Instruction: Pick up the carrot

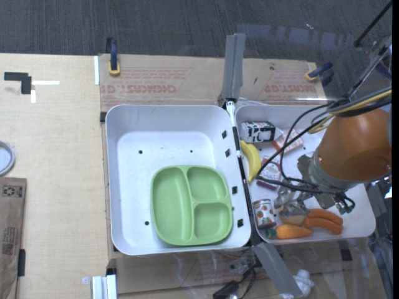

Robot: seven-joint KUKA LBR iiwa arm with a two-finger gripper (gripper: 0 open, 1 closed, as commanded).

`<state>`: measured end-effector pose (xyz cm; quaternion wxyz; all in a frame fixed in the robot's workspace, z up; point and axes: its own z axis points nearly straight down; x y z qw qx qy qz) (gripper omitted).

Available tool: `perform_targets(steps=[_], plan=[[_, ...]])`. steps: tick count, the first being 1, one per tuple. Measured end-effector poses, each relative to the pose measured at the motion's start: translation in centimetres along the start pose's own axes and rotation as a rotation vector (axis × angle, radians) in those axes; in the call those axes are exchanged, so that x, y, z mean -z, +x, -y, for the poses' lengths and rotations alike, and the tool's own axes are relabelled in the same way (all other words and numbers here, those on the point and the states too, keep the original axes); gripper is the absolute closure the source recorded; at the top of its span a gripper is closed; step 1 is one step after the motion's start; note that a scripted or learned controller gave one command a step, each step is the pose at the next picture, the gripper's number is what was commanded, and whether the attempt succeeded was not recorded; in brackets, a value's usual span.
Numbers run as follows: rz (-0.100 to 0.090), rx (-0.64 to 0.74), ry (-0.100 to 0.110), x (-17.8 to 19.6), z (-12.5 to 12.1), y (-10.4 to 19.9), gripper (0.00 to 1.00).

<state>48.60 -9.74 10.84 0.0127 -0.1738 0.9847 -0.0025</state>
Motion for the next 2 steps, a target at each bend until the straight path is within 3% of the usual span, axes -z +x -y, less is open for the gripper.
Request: perform_targets(steps=[1, 2], plan=[[-0.019, 0.030, -0.009, -1.7, 3.3, -7.5, 1.00], [-0.018, 0.397, -0.015, 8.2, -3.8, -6.7, 1.00]])
